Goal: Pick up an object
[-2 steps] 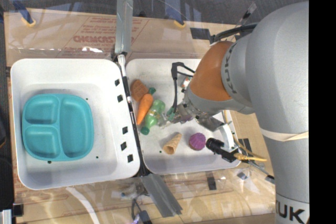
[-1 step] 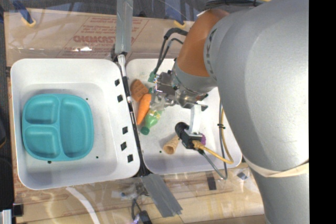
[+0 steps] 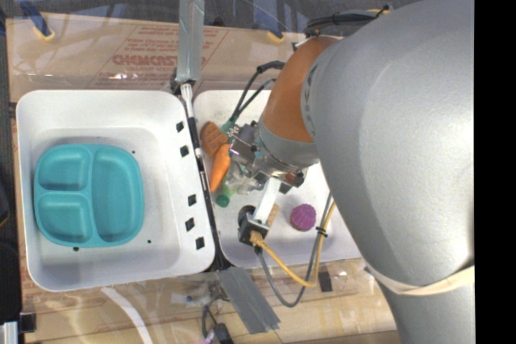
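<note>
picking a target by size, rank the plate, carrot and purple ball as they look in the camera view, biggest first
1. plate, by far the largest
2. carrot, possibly partly hidden, so its full size is unsure
3. purple ball, smallest

From where I stand, the pale brown desk (image 3: 97,60) carries two shallow white bins side by side, left bin (image 3: 161,254) touching right bin (image 3: 290,250).

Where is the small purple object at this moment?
In the camera view, the purple object lies in the right-hand bin, toward its lower edge, close beside the grey arm, with the carrot farther to its left.
</note>
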Controlling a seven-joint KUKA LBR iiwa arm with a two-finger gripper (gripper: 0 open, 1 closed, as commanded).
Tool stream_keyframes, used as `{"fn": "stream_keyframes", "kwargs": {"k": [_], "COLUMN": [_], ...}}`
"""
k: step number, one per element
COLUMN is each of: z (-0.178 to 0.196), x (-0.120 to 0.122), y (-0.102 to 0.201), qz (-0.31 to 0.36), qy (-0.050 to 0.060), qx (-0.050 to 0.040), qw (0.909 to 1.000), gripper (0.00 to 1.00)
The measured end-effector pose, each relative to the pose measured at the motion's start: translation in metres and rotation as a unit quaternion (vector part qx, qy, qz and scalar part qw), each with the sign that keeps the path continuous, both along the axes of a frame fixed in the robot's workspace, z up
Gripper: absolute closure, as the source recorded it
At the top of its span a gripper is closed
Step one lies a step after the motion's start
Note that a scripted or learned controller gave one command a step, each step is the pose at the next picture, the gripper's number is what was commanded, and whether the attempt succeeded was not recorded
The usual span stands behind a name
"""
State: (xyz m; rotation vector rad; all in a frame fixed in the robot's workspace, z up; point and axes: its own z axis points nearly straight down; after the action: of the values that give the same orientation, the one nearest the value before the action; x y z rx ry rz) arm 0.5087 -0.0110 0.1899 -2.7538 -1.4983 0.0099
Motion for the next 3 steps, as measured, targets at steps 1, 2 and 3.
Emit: {"fn": "stream_keyframes", "kwargs": {"k": [1,2,3], "z": [0.0,0.015,0.0], "x": [-0.022,-0.032,-0.033], "y": [0.056,0.056,0.095], "qz": [-0.194,-0.372,-0.382], "qy": [0.002,-0.001,0.001], "qx": [-0.0012,-0.0031,-0.0032], "qw": [0.9809,0.9282,0.924], "gripper": [1.0,1.0,1.0]}}
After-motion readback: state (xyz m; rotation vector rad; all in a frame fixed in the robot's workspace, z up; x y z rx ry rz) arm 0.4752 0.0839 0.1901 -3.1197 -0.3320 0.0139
